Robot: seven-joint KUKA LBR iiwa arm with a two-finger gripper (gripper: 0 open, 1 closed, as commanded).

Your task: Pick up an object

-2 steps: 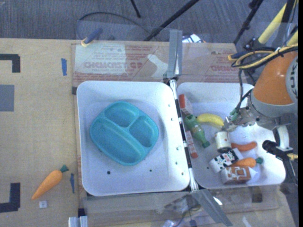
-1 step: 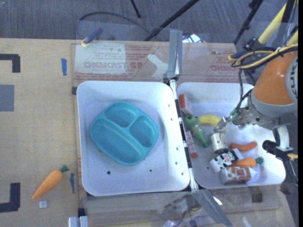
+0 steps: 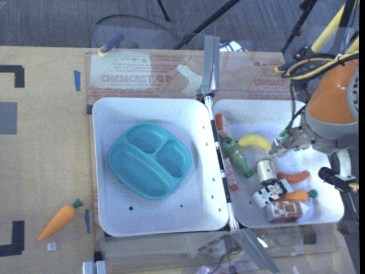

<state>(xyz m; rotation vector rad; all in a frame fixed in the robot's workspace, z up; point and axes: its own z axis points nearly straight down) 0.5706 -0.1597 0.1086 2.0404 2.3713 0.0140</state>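
1. Wooden surface carries two white bins side by side, with a toy carrot lying loose at its lower left.
2. The left bin holds a teal divided plate.
3. The right bin holds a banana, a green bottle, a small can and other toys.
4. The tool hangs just beside the banana's right end; whether it is spread or pressed together, I cannot tell.
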